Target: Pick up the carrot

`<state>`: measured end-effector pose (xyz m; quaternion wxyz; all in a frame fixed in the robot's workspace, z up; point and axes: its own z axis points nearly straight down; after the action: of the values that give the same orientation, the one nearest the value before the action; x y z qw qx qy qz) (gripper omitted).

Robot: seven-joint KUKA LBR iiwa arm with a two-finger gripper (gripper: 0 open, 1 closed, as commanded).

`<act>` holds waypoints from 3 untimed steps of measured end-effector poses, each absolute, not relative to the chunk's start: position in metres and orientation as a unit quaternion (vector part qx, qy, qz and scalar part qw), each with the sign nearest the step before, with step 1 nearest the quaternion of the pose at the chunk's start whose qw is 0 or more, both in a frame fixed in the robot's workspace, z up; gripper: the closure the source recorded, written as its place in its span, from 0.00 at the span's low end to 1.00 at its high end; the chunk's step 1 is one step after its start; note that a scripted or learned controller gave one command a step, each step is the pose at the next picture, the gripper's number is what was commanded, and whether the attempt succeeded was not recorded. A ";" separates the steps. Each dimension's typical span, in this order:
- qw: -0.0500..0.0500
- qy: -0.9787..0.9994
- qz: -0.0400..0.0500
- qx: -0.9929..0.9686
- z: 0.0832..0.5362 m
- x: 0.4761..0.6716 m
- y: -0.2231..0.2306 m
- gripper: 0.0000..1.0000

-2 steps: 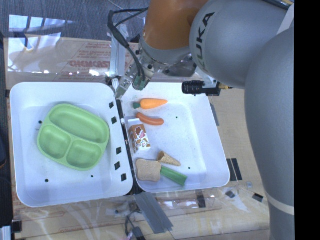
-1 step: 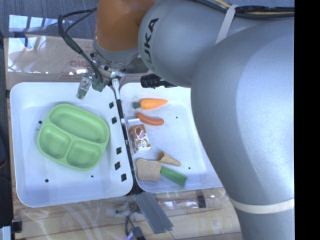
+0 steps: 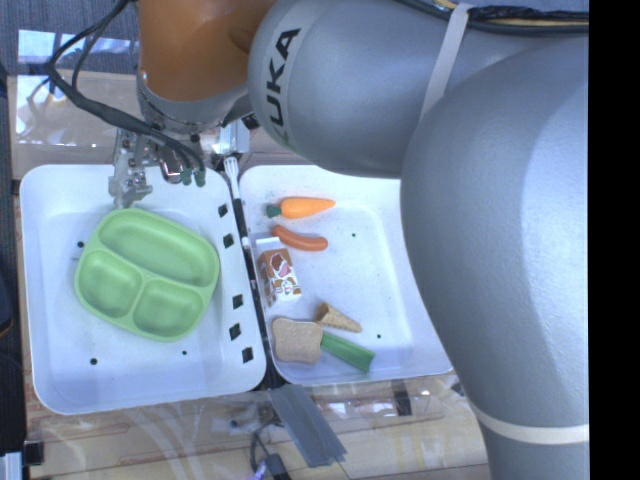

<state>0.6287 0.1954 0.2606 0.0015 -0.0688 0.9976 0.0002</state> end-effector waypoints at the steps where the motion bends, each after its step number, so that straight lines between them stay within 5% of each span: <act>1: 0.002 0.970 0.000 -0.245 0.247 0.655 0.220 1.00; 2: 0.003 0.895 0.000 -0.447 0.251 0.654 0.220 1.00; 3: 0.000 0.785 0.000 -0.619 0.254 0.585 0.209 1.00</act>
<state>0.5854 0.2094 0.2535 -0.0004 -0.6190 0.7854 0.0003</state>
